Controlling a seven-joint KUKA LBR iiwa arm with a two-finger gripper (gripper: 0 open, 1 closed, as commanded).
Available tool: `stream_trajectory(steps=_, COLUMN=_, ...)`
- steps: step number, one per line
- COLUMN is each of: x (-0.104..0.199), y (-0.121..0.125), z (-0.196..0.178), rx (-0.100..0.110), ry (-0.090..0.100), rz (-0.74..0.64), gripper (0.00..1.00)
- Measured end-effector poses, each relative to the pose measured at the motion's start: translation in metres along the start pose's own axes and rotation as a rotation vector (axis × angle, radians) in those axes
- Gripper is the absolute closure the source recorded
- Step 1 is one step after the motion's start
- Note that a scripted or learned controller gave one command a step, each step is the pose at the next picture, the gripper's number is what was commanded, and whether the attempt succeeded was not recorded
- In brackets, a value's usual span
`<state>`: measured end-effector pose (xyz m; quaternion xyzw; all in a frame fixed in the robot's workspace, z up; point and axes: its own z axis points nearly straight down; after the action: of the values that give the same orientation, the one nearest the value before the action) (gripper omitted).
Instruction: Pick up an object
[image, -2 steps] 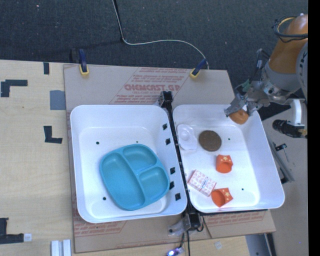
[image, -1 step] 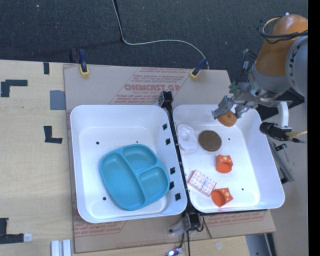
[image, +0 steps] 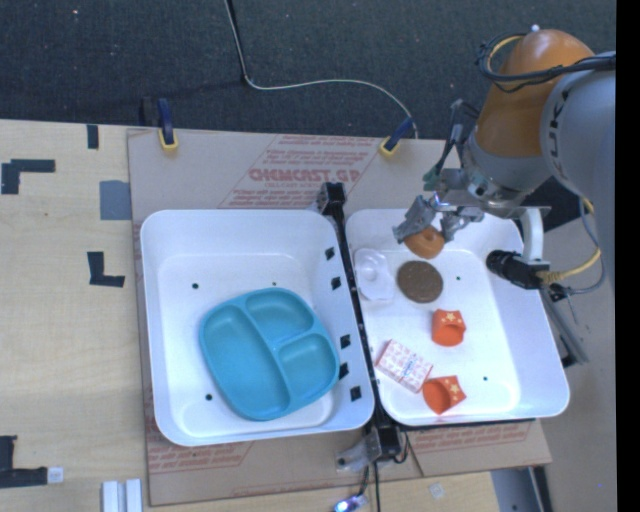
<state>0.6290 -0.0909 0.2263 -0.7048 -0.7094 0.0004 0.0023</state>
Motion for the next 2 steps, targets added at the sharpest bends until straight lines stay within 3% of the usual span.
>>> stream_trajectory(steps=2, x=0.089, y=-0.045, z=0.01, rx=0.002, ry=-0.001, rz=0.001, gripper=1.0)
